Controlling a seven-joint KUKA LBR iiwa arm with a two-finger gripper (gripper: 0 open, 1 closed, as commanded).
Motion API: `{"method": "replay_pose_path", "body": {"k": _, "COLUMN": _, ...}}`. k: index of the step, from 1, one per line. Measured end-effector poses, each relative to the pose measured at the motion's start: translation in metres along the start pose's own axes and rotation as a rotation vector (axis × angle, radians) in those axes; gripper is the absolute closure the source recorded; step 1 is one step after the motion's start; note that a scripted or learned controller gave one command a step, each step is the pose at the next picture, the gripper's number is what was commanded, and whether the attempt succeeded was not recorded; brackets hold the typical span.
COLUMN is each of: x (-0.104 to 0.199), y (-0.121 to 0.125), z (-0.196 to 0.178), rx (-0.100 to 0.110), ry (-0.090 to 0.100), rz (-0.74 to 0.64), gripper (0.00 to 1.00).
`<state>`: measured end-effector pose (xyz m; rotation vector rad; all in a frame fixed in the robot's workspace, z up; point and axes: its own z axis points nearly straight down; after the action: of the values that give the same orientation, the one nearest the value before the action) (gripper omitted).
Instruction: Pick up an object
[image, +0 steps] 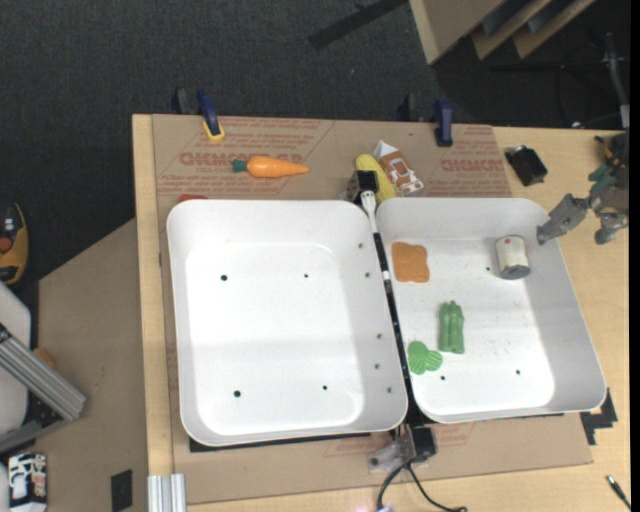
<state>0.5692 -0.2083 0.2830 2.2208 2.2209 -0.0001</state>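
Dark carpet surrounds a pale wooden tabletop (300, 475) that carries two shallow white bins side by side. Taking the right bin (560, 330) as the landmark: at its near left corner lies a small green leafy piece (424, 358), and just beyond it, touching or nearly so, a darker green ridged vegetable (452, 327) lying lengthwise. Farther in, near the bin's left wall, sits a flat orange-brown piece (410, 262), roughly square. Toward the far right corner rests a short grey-white cylinder (512, 256) on its side; its markings are too small to read.

To the left of the right bin, the left bin (190, 300) shows only small dark dots on its floor. Beyond the right bin's far left corner, outside it, a yellow thing and a brown-and-white packet (402, 172) crowd together, partly hiding one another, with a toy carrot (270, 167) farther left.

At the right bin's far right rim the jaws (578, 219) hang, partly cut off by the frame edge; whether they are spread or pressed together cannot be told. The cylinder lies just left of them, apart.
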Motion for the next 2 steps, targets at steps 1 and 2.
{"method": "replay_pose_path", "body": {"k": 1, "x": 0.000, "y": 0.001, "z": -0.011, "rx": -0.003, "ry": -0.002, "rz": -0.001, "gripper": 1.00}}
{"method": "replay_pose_path", "body": {"k": 2, "x": 0.142, "y": 0.037, "z": -0.015, "rx": -0.004, "ry": 0.003, "rz": -0.012, "gripper": 1.00}}
